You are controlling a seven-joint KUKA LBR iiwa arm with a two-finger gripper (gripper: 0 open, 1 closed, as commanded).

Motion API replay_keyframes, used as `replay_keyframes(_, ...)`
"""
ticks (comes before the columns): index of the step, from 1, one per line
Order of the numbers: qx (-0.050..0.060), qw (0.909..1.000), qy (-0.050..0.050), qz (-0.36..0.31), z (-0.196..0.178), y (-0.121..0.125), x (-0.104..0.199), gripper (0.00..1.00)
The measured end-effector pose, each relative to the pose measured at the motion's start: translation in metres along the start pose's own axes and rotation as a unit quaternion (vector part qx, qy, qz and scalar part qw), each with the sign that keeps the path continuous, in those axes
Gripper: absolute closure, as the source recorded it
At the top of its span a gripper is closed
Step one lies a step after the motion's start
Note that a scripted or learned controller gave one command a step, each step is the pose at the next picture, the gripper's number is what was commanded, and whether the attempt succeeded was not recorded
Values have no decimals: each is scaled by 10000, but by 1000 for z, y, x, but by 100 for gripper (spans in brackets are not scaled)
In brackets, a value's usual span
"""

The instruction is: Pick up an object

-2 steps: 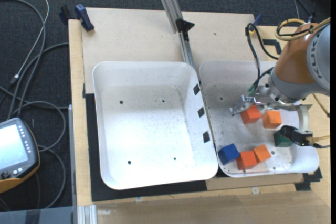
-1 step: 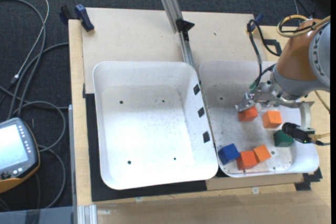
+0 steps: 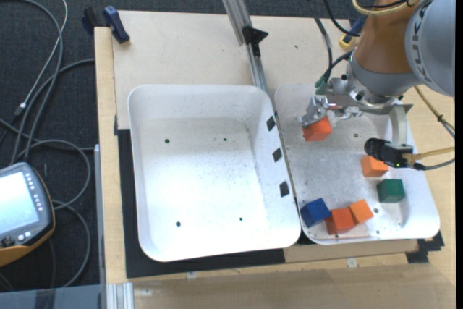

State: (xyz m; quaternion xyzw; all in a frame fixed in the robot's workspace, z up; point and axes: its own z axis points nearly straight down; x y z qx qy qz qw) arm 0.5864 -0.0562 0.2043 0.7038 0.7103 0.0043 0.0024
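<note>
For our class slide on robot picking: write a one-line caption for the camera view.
Grey-and-orange arm's pincer grips an orange block above the right bin, five blocks lying below.

Inventory at this moment:

- Shallow white bins: two, the left bin (image 3: 145, 112) at 9 o'clock and the right bin (image 3: 427, 217) at 3 o'clock.
- Orange blocks: four. One (image 3: 317, 129) sat at the jaws, one (image 3: 374, 166) at 3 o'clock, and two, (image 3: 361, 212) and (image 3: 340, 221), touched at 5 o'clock.
- Blue blocks: one (image 3: 315, 211), just beside the 5 o'clock pair.
- Green blocks: one (image 3: 391, 190), at 4 o'clock.

Total blocks counted: six, all over the right bin.
</note>
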Motion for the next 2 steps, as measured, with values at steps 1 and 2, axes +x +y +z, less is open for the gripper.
replay_keyframes(1,32,10000,2,4,-13,12,61,100)
replay_keyframes(2,26,10000,4,11,-60,-7,109,100)
